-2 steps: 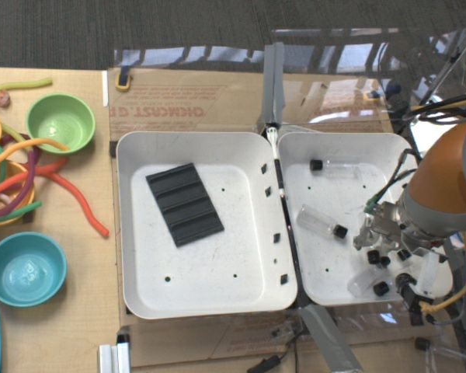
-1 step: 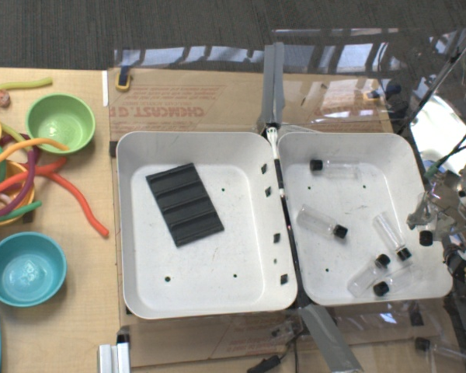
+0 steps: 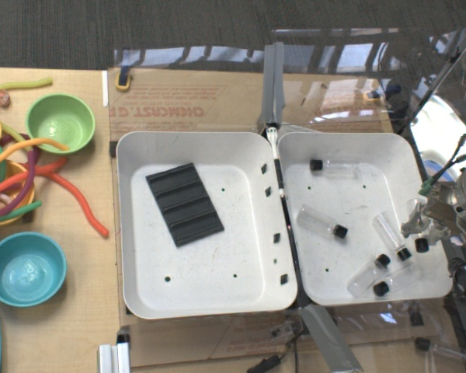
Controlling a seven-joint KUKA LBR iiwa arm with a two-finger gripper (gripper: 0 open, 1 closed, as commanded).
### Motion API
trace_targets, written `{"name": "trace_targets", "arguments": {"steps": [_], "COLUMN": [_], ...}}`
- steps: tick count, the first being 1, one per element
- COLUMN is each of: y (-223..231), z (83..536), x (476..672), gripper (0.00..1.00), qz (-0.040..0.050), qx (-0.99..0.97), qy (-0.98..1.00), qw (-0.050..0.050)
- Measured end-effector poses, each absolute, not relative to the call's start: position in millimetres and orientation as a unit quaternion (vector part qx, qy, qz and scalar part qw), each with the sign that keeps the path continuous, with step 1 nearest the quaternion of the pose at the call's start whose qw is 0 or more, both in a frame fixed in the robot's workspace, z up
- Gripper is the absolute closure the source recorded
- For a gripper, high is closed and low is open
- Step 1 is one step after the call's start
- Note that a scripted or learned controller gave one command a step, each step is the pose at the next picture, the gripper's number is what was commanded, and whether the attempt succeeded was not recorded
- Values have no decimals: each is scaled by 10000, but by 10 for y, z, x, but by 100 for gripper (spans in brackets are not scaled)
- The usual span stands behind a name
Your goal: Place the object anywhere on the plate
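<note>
At right bin's (image 3: pixel 357 142) edge, claw (image 3: pixel 419 222) half cut off, grip unreadable, clear vials (image 3: pixel 388 231) faint.

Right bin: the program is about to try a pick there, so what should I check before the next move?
1. Black ribbed plate lies flat in the left bin, nothing on top: ok.
2. Lone tube lies apart from the others in the right bin: ok.
3. Gripper is over the right bin's right side: ok.
4. Gripper holding a tube: cannot tell.
5. Clustered tubes beside the gripper lie close together, so a clean single pick looks doubtful: not ok.
</note>
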State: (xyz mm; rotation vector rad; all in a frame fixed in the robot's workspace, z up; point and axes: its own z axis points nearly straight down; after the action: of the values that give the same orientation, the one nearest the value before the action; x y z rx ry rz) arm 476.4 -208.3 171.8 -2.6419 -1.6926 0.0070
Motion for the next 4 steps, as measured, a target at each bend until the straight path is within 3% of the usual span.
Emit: {"name": "trace_targets", "arguments": {"steps": [1, 2, 3, 4], "y": [-2118, -2142, -1088, -1725], "z": [1422, 2830, 1788, 1554], "x": [4764, 4963, 4767, 4761], "gripper": [100, 100, 100, 100], "qz": [17, 18, 20, 25], "qx": [-8083, -8052, -8025, -8668], "qy": [-5888, -5930, -5967, -4987], "qw": [21, 4, 15, 13]}}
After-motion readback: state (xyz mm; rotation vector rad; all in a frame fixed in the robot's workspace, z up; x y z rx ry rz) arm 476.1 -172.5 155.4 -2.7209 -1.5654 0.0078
